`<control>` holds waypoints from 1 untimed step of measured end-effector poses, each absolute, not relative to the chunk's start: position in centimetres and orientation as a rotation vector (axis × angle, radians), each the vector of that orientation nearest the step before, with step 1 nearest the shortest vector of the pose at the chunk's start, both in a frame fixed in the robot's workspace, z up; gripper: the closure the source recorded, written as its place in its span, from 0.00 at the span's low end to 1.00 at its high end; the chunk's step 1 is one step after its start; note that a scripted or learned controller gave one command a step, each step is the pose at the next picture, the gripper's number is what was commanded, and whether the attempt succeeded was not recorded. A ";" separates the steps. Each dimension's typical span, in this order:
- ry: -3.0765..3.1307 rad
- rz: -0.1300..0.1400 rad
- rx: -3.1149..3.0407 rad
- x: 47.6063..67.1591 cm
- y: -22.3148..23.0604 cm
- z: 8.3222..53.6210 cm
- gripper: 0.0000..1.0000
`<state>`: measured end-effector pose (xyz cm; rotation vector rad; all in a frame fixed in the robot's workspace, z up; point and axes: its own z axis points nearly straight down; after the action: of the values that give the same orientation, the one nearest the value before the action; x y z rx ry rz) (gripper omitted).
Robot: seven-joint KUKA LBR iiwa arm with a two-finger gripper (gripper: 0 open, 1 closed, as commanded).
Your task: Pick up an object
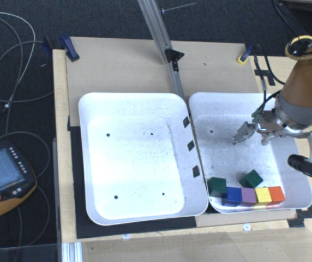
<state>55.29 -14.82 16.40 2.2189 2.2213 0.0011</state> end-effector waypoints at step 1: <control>2.224 0.006 2.214 64.8 -13.7 15.1 0.00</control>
<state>64.80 -13.65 15.07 2.2138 2.2235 0.0057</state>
